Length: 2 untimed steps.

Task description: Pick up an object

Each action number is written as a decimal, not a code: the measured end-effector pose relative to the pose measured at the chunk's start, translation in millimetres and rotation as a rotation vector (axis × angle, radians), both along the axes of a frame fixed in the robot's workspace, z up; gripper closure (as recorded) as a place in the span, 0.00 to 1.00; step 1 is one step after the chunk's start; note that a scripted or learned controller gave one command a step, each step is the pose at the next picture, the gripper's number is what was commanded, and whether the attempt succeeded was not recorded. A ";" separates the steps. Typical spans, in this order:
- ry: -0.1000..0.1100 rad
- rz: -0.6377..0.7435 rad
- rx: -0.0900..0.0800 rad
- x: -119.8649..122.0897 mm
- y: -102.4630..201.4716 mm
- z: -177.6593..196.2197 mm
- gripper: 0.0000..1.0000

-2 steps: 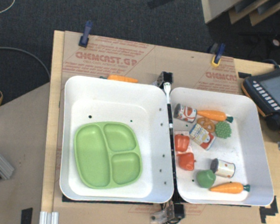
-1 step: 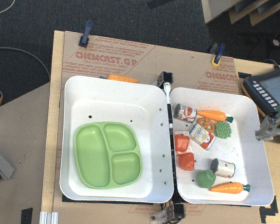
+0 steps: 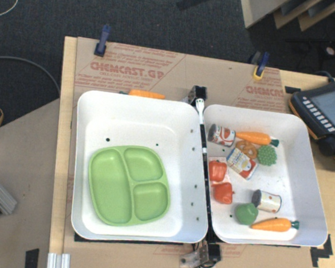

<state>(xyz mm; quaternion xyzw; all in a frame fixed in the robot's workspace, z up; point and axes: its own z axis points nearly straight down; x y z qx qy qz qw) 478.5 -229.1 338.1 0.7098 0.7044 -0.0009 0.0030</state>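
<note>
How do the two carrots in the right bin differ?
The upper carrot lies near the back of the right bin, beside a small can and above a green ball. The lower carrot lies near the front wall, next to a green round toy. The upper one lies level across the view; the lower one tilts slightly, leafy end higher. Both are orange with green tops pointing right.
</note>
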 end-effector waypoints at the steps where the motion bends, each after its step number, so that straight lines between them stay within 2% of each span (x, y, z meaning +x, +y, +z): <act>1: -0.007 0.027 0.009 37.5 184.4 67.6 1.00; 2: 0.005 0.000 0.004 -1.1 114.3 52.5 1.00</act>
